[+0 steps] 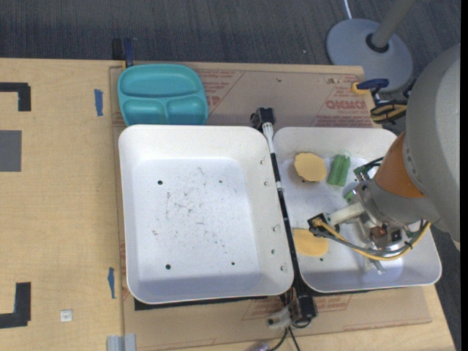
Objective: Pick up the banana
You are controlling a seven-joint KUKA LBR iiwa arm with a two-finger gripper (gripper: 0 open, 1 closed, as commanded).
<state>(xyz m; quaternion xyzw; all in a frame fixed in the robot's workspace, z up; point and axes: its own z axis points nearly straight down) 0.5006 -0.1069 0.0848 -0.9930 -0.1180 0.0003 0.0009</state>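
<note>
Camera view from above finds the claw (369, 234) low over the right bin (409, 273), hidden under the wrist and a tangle of yellow and black cables (344, 236); whether it is apart or together cannot be told. Just to its left, near the bin's front left corner, lies a flat yellow piece that seems to be the banana (310, 244): dull orange-yellow, short and rounded, its right end tucked under the cables, so contact with the claw cannot be made out. Farther back in the same bin sit a yellow lump (310, 167) and, just beside it, a green piece (338, 170). The grey arm (439, 145) with its orange band rises to the right. The left bin (197, 210) is white, with dark scuffs on its floor. Behind it rests a teal tray (162, 93). Both bins stand on a cardboard sheet (292, 86) on the pale wooden table (58, 196), marked with black and blue tape. Beyond is dark carpet (219, 13) and a grey round stand base (369, 42).
</note>
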